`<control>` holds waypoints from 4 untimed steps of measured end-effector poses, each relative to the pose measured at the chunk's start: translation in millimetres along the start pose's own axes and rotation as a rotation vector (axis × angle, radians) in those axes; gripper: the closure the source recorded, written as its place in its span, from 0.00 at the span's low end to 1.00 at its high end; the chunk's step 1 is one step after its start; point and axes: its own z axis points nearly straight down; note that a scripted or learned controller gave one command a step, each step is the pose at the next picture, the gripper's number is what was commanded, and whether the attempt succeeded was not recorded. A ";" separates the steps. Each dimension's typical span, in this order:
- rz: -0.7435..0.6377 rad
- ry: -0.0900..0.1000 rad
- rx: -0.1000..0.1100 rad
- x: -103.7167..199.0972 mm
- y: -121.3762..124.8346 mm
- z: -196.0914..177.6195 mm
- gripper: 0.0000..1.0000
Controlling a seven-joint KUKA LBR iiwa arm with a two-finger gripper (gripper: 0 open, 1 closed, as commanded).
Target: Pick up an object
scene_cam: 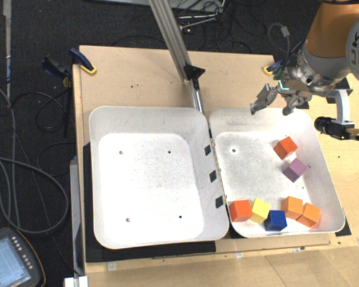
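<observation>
My gripper [279,103] hangs above the far edge of the right bin [251,137], its two fingers spread open with nothing between them. Below it in that bin lie an orange block [285,147] and a purple block [295,169] near the right wall. Along the near wall sit an orange-red block [240,210], a yellow block [260,210], a blue block [276,220] and two more orange blocks [292,207] [310,214].
The left bin [102,160] stands beside the right one, with a dark divider strip between them. A slanted metal pole [170,31] rises at the back centre. Clamps [82,60] sit at the bench's far corners.
</observation>
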 end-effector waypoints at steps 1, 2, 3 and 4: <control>-0.001 -0.001 -0.004 0.1 0.8 -2.8 0.00; 0.002 -0.001 0.001 -3.2 4.7 59.9 0.00; 0.003 -0.001 0.002 -5.7 5.7 124.0 0.00; 0.002 -0.001 -0.001 -5.1 5.0 170.3 0.00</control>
